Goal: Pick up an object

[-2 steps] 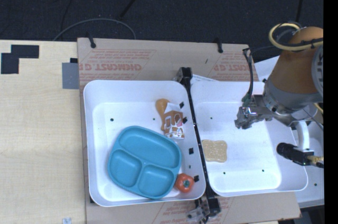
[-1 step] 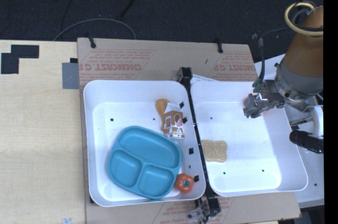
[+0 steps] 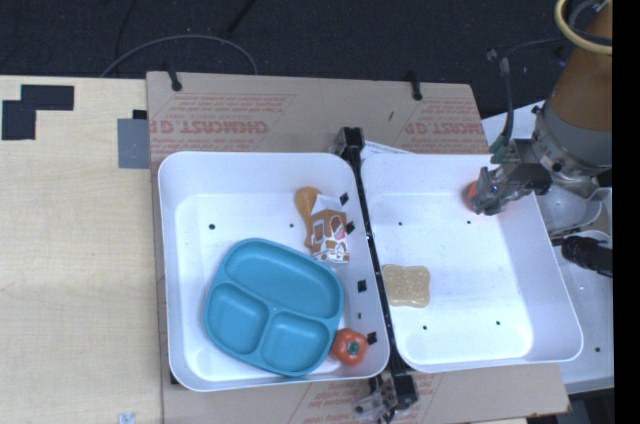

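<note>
One small orange object (image 3: 470, 193) sits against the gripper (image 3: 486, 195) at right bin's (image 3: 560, 312) far right edge; grasp unclear, can't tell. Lift slowly, vertical.

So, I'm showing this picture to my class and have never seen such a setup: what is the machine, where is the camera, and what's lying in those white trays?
One camera looks down at a slant on a bench. The robot arm, grey with an orange band, reaches in from the right; its hand sits at the right bin's upper edge, with something small and orange-red beside it. I cannot tell whether it is held. That bin holds a tan sponge-like piece. The left bin holds a blue divided plate, a small tomato-like ball, and a printed packet.
</note>
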`<state>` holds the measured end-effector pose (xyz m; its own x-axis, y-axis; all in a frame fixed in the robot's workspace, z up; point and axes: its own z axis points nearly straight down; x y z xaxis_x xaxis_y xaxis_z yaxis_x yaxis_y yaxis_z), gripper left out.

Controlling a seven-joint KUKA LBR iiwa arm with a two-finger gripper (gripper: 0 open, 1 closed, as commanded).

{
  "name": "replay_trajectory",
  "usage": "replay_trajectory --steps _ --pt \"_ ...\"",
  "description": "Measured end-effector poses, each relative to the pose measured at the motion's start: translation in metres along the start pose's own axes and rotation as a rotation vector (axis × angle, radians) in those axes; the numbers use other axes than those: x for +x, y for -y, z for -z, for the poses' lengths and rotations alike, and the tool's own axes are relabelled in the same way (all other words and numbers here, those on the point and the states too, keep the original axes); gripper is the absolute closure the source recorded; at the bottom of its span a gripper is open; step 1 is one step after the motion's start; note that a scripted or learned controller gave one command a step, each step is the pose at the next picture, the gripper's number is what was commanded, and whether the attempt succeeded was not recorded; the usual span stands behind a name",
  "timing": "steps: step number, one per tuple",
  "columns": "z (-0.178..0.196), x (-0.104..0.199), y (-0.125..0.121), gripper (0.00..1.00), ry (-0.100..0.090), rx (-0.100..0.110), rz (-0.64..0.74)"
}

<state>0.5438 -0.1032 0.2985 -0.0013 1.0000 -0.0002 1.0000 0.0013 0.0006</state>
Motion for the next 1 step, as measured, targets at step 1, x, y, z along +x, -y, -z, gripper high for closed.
replay_trajectory --steps 1 --pt "-0.0121 0.0597 -0.0080 1.00 -0.002 0.005 0.004"
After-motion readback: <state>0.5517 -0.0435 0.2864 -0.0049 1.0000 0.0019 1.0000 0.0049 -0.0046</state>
